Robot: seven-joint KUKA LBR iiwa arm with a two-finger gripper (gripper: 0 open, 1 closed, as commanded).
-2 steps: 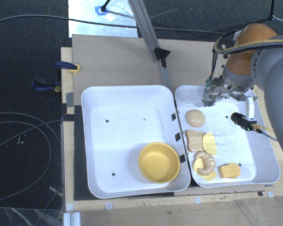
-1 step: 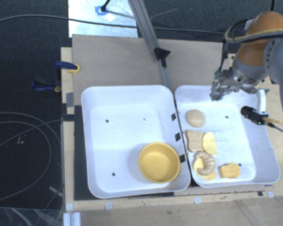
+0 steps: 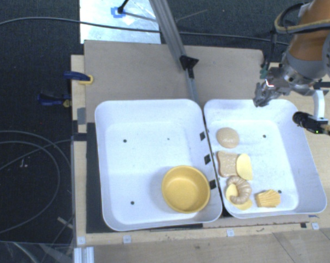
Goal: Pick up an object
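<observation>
My gripper (image 3: 261,99) hangs over the far edge of the right bin (image 3: 296,147), with nothing seen between its fingers. Several food-like objects lie in the right bin's left part: a round beige bun (image 3: 227,137), a tan bread slice (image 3: 226,163), a pale yellow chip (image 3: 244,166), a curled croissant (image 3: 240,189) and a ridged yellow piece (image 3: 268,198). All of them sit well in front of and to the left of the gripper. A yellow bowl (image 3: 186,188) rests in the left bin (image 3: 137,141), near its front right corner.
A grey metal pole (image 3: 170,26) slants across the back of the bench toward the gap between the bins. Clamps (image 3: 77,78) sit at the bench's left edge. Cables run over the dark floor at left.
</observation>
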